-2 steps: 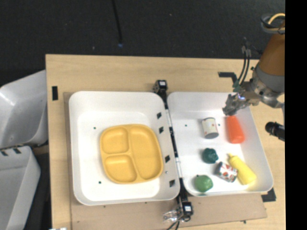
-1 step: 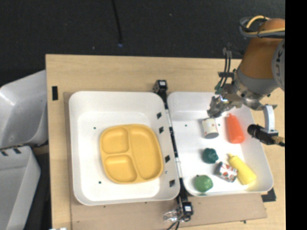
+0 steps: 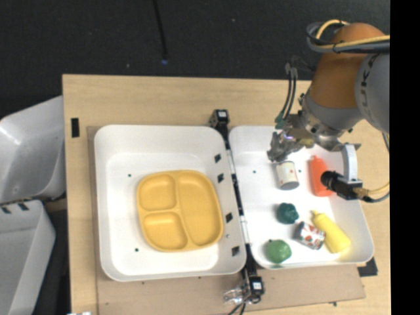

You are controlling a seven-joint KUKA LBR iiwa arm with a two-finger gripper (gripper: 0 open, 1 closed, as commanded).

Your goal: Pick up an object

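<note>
Gripper [image 3: 283, 144] sits low over the upper left part of the right bin [image 3: 252, 176], seen from above as a dark cluster; can't tell how far it is spread or whether it has hold of anything. Just below it, maybe touching (hard to say), lies a small white cylinder [image 3: 287, 174] with a dark end. The arm [image 3: 338, 77] covers the bin's upper right corner and is cut off at the view's right side.

Other things in the right bin: an orange block [image 3: 318, 174] right of the cylinder, partly hidden by a black fitting on the arm's bracket; a dark teal lump [image 3: 287, 212] mid-bin; a yellow bottle-like piece [image 3: 330, 232] near the lower right; a small printed can [image 3: 309, 235] touching the yellow piece's left side (label unreadable); a green ball [image 3: 278, 251] close to the bottom rim.

Left bin [image 3: 111, 176] holds a yellow divided tray [image 3: 178, 210] with three compartments, roughly centred, with bare white floor on all sides. Right bin's left strip, beside the shared rim, is bare floor too. Bench [image 3: 79, 90] shows a wood margin around both bins.
</note>
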